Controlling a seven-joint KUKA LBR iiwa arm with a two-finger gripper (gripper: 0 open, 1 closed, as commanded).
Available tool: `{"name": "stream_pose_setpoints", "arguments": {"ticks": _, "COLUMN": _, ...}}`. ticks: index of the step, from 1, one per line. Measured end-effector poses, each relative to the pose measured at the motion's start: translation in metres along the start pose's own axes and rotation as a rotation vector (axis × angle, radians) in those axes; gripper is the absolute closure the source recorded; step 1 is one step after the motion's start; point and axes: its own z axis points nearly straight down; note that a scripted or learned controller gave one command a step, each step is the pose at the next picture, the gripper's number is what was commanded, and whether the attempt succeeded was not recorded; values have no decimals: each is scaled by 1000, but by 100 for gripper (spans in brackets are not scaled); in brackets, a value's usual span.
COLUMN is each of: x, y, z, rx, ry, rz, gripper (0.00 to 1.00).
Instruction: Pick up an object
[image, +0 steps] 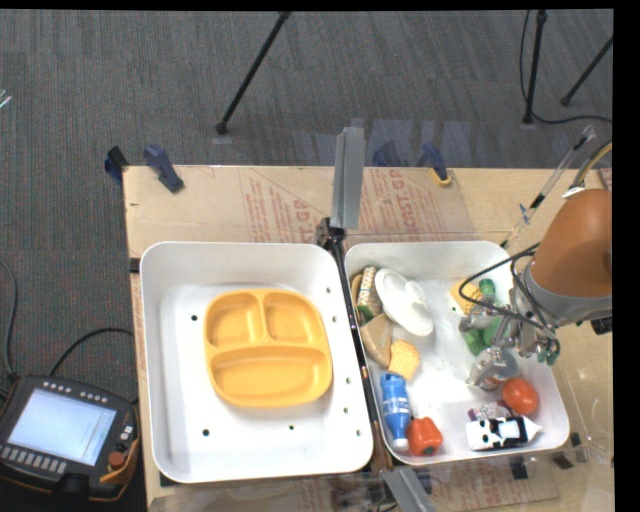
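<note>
The right bin holds several small objects. Among them are a white round lid, a tan cracker, a blue bottle, an orange pepper, a red tomato, a black-and-white box and a green piece. My gripper reaches down into the right half of this bin, just up-left of the tomato and above the black-and-white box. Its tip is low among the objects, and whether anything sits in it is hidden.
The left bin carries a yellow divided plate. A grey post stands behind the seam between the bins. The arm's orange band hangs over the right bin's far right edge. A teach pendant lies on the floor at the lower left.
</note>
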Motion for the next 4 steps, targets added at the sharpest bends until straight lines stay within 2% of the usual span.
{"name": "stream_pose_setpoints", "arguments": {"ticks": 1, "x": 0, "y": 2, "z": -7, "rx": -2, "ry": 3, "rz": -4, "gripper": 100}}
{"name": "stream_pose_setpoints", "arguments": {"ticks": 2, "x": -6, "y": 105, "z": -81, "rx": -3, "ry": -10, "rz": 2, "gripper": 100}}
{"name": "stream_pose_setpoints", "arguments": {"ticks": 3, "x": 23, "y": 95, "z": -21, "rx": 1, "ry": -10, "rz": -130, "gripper": 100}}
{"name": "stream_pose_setpoints", "arguments": {"ticks": 4, "x": 7, "y": 126, "z": -10, "rx": 3, "ry": -18, "rz": 108, "gripper": 100}}
